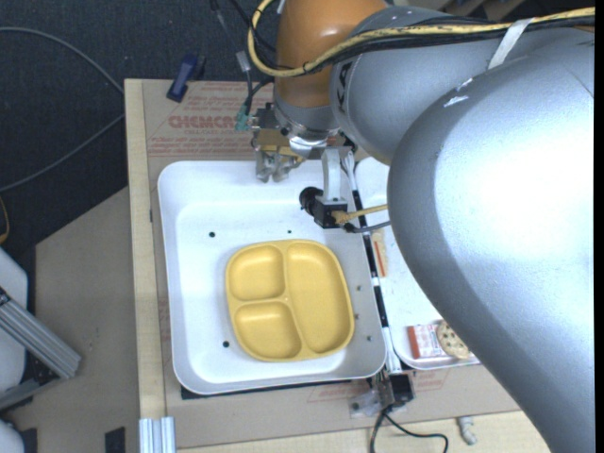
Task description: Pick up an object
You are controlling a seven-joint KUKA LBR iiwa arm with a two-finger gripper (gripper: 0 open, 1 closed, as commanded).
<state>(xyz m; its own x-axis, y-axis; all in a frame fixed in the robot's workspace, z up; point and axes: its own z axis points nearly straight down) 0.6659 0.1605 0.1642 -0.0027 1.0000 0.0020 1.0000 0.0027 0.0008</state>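
Hand (272, 170) is hovering over the left white bin's (189, 253) far edge, grip state unclear; next, it needs descending toward the yellow 3-compartment plastic tray (288, 300).

The one camera stood fixed above the brown cardboard-covered desk (142, 281) and looked down at a slant, quite near. The large grey arm (491, 206) entered from the right and covered the right shallow white bin (401, 343).
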